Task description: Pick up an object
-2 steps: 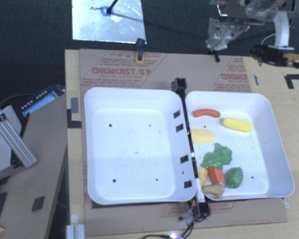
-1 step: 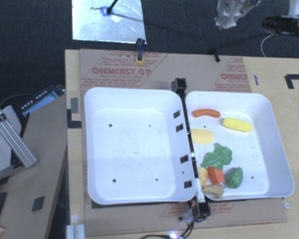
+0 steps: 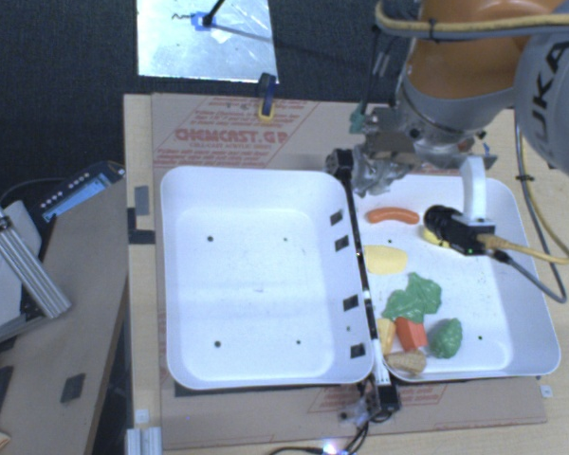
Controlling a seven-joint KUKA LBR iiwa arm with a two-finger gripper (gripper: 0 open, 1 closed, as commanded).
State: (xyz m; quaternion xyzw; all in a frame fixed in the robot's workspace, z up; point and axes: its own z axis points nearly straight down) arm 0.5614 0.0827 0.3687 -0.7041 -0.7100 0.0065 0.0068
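The left bin (image 3: pixel 256 282) takes up the left half of the bench (image 3: pixel 137 154), and the right bin (image 3: pixel 512 320) sits against it, holding all the small things. The tool (image 3: pixel 368 176) hangs over the far left corner of the right bin, close to the wall shared by the two bins; whether it is spread or pressed together cannot be told from this angle, and nothing can be seen in its grip. Just beside it, a little toward the near edge and to the right, lies an orange sausage (image 3: pixel 392 216), smooth, slim and rounded at both ends, flat on the bin floor and crosswise to the shared wall. Further toward the near edge a pale yellow slice (image 3: pixel 386 259) lies by the same wall, then a crinkled green leaf (image 3: pixel 413 297). At the near left corner are clustered a small yellow piece (image 3: pixel 386 331), a red-orange block (image 3: pixel 411 333), a tan lump (image 3: pixel 406 361) and, rightmost, a rounded green lump (image 3: pixel 446 337).
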